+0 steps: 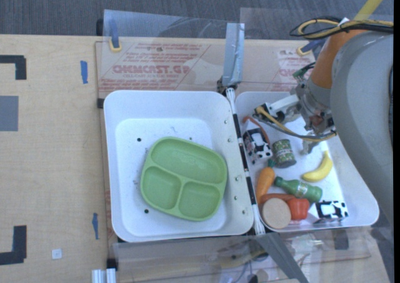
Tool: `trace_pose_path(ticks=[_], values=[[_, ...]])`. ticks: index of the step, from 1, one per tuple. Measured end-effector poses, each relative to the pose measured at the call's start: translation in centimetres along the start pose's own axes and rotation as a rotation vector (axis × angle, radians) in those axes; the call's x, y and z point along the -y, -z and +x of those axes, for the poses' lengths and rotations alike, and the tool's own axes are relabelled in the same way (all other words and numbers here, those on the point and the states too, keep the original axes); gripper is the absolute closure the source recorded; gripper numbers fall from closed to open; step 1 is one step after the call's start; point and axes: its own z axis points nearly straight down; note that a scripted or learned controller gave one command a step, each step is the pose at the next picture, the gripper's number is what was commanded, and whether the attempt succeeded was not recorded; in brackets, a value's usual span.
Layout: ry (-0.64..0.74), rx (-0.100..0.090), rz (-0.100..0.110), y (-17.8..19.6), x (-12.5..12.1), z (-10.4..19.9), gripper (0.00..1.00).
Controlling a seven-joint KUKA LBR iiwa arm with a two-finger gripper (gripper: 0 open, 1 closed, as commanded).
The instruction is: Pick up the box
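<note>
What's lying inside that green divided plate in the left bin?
Nothing visible: the green three-compartment plastic plate shows three bare sections. It rests flat in the shallow white left bin; whatever lies beneath it is covered.

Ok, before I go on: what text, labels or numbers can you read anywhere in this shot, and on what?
"OKMCAST.G": roughly, in red on the clear sheet behind the left bin; the letters are partly blurred.
Red print on the second clear sheet behind the right bin: too blurred to read.
Label on the small can: too small to read.
</note>
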Motion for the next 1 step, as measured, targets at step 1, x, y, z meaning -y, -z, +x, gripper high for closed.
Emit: trace_pose_path(ticks=[1], values=[[-0.053, 0.004, 0.000, -0.02, 0.42, 1.31, 0.00]])
